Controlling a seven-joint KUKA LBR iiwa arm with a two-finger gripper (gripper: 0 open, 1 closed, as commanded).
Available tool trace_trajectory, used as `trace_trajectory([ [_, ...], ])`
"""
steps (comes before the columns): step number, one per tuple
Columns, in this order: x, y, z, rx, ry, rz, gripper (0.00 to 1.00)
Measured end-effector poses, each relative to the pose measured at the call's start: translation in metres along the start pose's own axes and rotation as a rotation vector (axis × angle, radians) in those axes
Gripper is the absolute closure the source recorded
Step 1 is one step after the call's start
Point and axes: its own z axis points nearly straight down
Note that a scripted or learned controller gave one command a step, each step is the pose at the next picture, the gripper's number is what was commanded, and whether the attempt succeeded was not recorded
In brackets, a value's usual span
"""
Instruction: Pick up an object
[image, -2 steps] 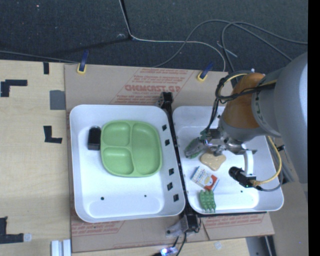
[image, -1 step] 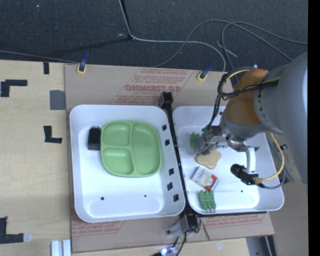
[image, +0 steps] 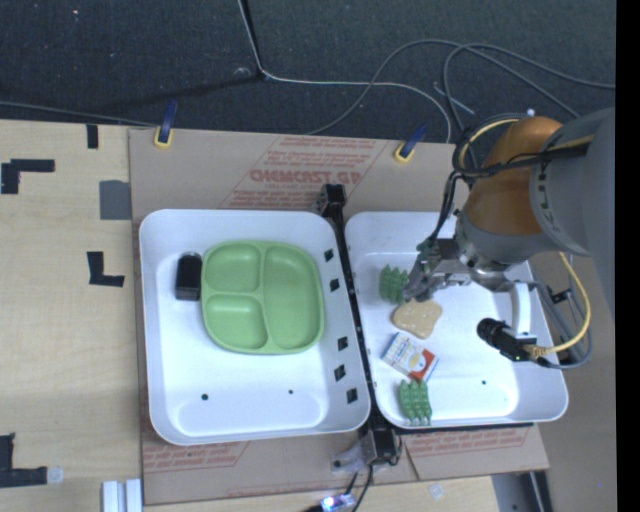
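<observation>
The right bin (image: 520, 400) holds a green spiky toy (image: 391, 282) near its left wall, a tan cookie-shaped piece (image: 417, 318) just below it, a small white and red packet (image: 409, 356), and a green ridged block (image: 414, 400) by the front rim. My gripper (image: 421, 283) hangs low over the bin, right beside the green spiky toy and just above the tan piece. The wrist blocks my sight of the tips and of anything between them.
The left bin (image: 165, 330) carries a green divided plate (image: 263, 297) and a small black block (image: 188, 277) at its left. A black divider strip (image: 345, 300) runs between the bins. Cables loop behind the arm and at the right bin's right side.
</observation>
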Motion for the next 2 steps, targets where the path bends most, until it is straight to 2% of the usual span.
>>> trace_trajectory([
  [1, 0.006, -0.003, -0.061, -0.001, 0.000, 0.000, 1.00],
  [2, 0.006, -0.003, -0.081, 0.002, 0.000, 0.000, 1.00],
])
